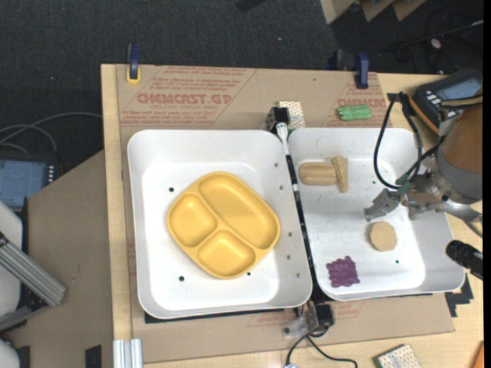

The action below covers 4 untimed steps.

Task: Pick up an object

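Your gripper (383, 205) hangs just above the tan round piece (383, 237) in the right bin (430, 278), fingers probably spread, nothing pinched; piece looks light, stiff, so grab across its middle.

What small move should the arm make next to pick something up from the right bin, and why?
Probably a short descent onto the round tan piece. The gripper sits just above it in the right bin, with nothing seen between its fingers, while the purple piece lies farther off.
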Each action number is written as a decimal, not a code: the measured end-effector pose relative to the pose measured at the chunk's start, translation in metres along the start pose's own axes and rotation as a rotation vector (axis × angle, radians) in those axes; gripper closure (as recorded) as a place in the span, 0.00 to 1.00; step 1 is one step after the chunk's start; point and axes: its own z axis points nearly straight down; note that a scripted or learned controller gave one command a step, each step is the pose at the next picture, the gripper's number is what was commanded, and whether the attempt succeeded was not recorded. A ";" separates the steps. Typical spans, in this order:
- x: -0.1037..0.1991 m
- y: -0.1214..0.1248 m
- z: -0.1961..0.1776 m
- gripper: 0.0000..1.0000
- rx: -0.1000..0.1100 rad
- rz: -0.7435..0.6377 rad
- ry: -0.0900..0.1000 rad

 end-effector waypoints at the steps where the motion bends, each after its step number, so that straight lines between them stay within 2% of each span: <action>1: -0.048 0.046 0.109 0.00 -0.002 0.002 -0.003; 2: -0.039 0.011 0.104 0.00 0.004 0.001 0.002; 3: -0.040 0.013 0.094 1.00 -0.003 0.001 -0.001; 4: 0.035 0.048 0.097 1.00 -0.004 -0.008 0.002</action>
